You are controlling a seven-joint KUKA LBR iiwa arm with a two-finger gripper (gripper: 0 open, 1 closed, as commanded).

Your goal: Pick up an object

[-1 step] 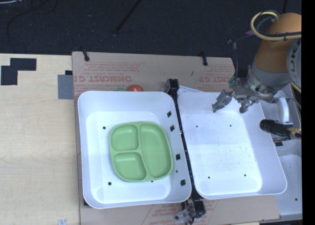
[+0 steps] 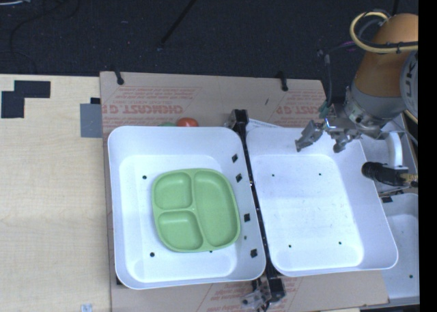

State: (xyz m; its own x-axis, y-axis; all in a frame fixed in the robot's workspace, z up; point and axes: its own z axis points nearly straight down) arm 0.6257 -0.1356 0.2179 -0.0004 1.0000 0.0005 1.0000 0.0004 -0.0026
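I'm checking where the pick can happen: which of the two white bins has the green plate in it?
The left bin. The green plate lies on its floor; the gripper is at the right bin's far edge.

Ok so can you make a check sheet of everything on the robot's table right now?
Surface: cardboard sheet under two white bins; light wood bench at left.
Job's things: green divided plate lies flat in the left bin.
Clutter: small red round thing behind the left bin's back rim.
Grippers: gripper over the right bin at its back rim, fingers spread, holding nothing.
Cables: yellow loop on the arm; dark leads on the floor at top left.
Surroundings: dark carpet behind the bench.
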